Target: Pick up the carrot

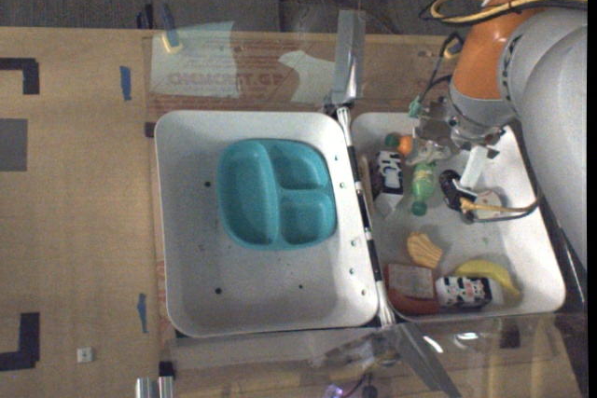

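Two shallow white bins sit side by side on the table (75, 228). The left bin (187, 284) holds a teal divided plate (276, 193). The right bin (541, 280) holds the loose items. The arm (546, 89), grey with an orange band (485, 61), reaches in from the right, with the pincer (437, 137) low over the right bin's far end. Whether the pincer is spread or pressed together cannot be told. The carrot (405, 144), small and orange, lies near the bin's far left corner, just beside the pincer. A green object (423, 184) lies close below it. A black-and-white carton (389, 172) lies beside the divider. A banana (489, 274) and a ridged yellow piece (424, 249) lie toward the near end.
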You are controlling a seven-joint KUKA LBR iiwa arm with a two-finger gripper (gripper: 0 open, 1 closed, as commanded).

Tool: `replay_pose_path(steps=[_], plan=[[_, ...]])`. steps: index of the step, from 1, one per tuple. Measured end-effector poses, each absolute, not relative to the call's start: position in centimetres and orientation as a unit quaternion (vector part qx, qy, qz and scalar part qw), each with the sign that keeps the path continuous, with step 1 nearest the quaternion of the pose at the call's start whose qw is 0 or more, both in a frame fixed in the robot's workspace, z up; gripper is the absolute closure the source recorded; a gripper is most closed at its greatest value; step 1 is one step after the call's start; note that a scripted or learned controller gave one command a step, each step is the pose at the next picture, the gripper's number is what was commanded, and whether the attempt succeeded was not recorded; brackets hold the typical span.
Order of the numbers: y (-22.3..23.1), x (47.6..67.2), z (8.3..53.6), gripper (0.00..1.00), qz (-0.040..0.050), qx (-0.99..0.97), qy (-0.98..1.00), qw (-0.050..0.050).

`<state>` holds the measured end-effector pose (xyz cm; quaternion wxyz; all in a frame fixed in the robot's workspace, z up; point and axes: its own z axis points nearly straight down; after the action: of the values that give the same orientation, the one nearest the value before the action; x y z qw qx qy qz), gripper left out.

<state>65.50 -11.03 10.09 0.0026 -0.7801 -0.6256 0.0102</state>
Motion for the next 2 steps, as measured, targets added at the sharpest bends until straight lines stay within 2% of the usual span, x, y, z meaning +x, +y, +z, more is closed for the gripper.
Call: replay_pose_path(steps=[1, 2], plan=[[-7.1, 66.7, 21.4, 1.00, 0.0004, -0.879, -0.477, 0.000], [-15.7, 66.0, 9.4, 1.00, -0.0003, -0.866, -0.501, -0.001]])
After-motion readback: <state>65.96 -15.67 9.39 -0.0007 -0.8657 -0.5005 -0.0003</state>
